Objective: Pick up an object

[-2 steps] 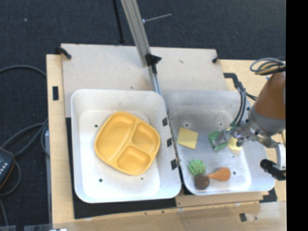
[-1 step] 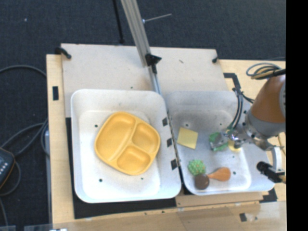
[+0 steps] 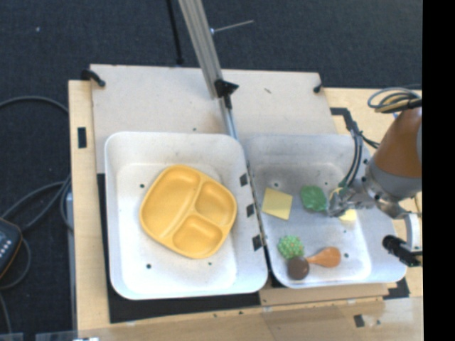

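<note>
1. Objects for picking are gathered in the right-hand bin (image 3: 259, 163), in the lower right of the frame: a yellow square block (image 3: 277, 204), a green rounded piece (image 3: 312, 197), a small green studded ball (image 3: 290, 246), a brown ball (image 3: 297, 267) touching an orange drumstick-shaped toy (image 3: 327, 256), and a pale yellow piece (image 3: 348, 216) partly hidden under the tool.
2. The gripper (image 3: 337, 206) is seen low in that bin, just right of the green rounded piece and just beside the pale yellow piece.
3. Whether the jaws are spread or pressed together cannot be told; nothing can be made out between them.
4. The step in hand is judged to be the descent or the closing on a target, with no lift yet begun.
5. For the next move, a firm closure on one of the two nearest pieces would be called for, then a straight rise clear of the bin wall.
6. A yellow divided tray (image 3: 188, 210) lies in the left-hand bin (image 3: 117, 163), well apart from the arm, on the worktop (image 3: 284, 87).
</note>
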{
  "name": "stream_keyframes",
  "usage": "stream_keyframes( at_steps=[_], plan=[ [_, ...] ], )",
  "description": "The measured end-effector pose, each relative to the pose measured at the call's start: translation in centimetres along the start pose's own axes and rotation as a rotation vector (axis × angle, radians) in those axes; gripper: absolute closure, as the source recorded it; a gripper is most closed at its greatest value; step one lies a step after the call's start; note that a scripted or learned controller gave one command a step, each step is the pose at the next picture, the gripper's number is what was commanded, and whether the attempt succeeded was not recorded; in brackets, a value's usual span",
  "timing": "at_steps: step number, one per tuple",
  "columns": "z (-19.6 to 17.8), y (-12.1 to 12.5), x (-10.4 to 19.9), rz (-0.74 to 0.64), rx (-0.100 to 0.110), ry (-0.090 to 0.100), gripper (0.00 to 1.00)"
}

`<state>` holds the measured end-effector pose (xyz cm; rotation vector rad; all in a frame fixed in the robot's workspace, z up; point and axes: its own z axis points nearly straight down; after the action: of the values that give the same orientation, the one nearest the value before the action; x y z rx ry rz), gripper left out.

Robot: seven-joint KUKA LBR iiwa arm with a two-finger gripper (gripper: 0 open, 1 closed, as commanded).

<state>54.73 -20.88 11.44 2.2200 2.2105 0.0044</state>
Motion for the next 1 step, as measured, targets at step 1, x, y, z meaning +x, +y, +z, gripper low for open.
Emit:
stream_keyframes(
  at_steps=[1],
  plan=[
    [-6.33, 0.10, 0.30, -0.008, 0.000, 0.001, 1.00]
  ],
)
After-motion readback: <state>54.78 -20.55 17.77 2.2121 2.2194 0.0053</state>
